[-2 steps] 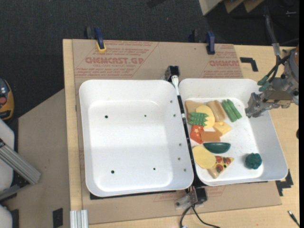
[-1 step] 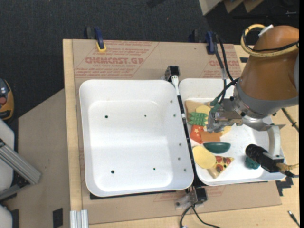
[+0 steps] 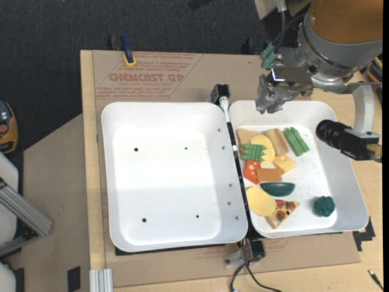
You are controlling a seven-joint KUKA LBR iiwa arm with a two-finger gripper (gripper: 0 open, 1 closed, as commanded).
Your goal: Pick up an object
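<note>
Camera view, looking down at a slant on two white trays side by side. The claw [image 3: 271, 100] hangs over the right tray [image 3: 319, 174] at its 11 o'clock corner, above bare white floor, with nothing seen in its grip. I cannot tell whether it is released or clenched, since the grey wrist crowds it. This looks like the approach step: nothing has been lifted yet, and all the toy food lies in the right tray.

Nearest the claw, toward 5 o'clock from it, a tan stick [image 3: 278, 140] and a green ribbed strip [image 3: 296, 141] lie side by side. The next move probably calls for a short travel that way and a descent onto one of them. The green ribbed strip has open floor on its 3 o'clock side, so it seems the easier catch.

Further out, along the tray's 9 o'clock wall, pieces crowd and touch: a yellow piece [image 3: 260, 143], a leafy green piece [image 3: 252, 154], a red piece [image 3: 250, 173], an orange block [image 3: 270, 174], a yellow wedge [image 3: 284, 163], a dark green half-round [image 3: 278, 188], a pale yellow disc [image 3: 261, 203] and a pizza slice [image 3: 283, 211]. Packed so, they could be nudged rather than caught.

A broccoli head [image 3: 324, 206] sits alone at the tray's 5 o'clock, well apart. The left tray [image 3: 164, 181] lies at 9 o'clock, past a black clip [image 3: 220, 93] on the shared rim.
</note>
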